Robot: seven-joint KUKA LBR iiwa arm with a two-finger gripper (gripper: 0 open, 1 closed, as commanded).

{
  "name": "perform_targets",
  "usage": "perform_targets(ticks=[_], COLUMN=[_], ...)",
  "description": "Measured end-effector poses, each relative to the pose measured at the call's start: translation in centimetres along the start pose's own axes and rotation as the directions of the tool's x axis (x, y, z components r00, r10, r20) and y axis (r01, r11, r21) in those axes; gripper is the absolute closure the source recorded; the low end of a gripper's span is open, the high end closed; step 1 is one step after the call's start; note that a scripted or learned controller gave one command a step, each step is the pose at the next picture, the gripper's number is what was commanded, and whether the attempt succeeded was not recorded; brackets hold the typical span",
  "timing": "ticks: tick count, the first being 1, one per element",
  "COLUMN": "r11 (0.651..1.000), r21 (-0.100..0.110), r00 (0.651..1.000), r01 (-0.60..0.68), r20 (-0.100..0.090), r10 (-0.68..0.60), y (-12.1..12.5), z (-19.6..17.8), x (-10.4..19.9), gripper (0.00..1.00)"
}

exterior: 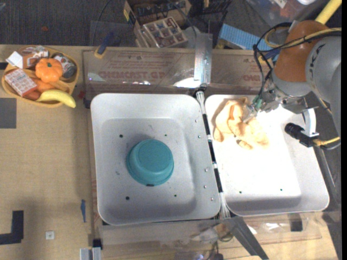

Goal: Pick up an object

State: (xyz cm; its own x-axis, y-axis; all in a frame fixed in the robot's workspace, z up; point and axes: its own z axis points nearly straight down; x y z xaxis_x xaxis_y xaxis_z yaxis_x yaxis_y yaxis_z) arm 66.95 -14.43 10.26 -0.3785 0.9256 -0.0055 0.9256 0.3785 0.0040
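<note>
Sitting nearest, inside the left bin (103, 199), a teal bowl (151, 162) turned upside down, roughly at the middle of the floor. Just right of that bowl's bin, touching rim to rim, the right bin (282, 199), holding pale orange peel-like pieces (234, 124) bunched in its far left corner, washed out by glare and hard to name. Hanging right over those pieces, the gripper (254, 110); fingers too blurred and bright to tell whether open or closed. Beyond the bowl's bin, clear sheeting over faint reddish lettering, unreadable. Farther left of the bowl, on the counter (43, 161), a yellow dish (10, 83) with banana (57, 97), small pumpkin (49, 69) and little printed boxes.
</note>
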Motion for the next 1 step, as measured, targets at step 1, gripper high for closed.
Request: perform_targets(ticks=[1], r11=[1.000], r21=[0.004], r00=[0.999], r01=[0.031], r20=[-0.004], r10=[-0.031], y=[0.26], z=[-10.80], x=[6.56], gripper=[1.00])
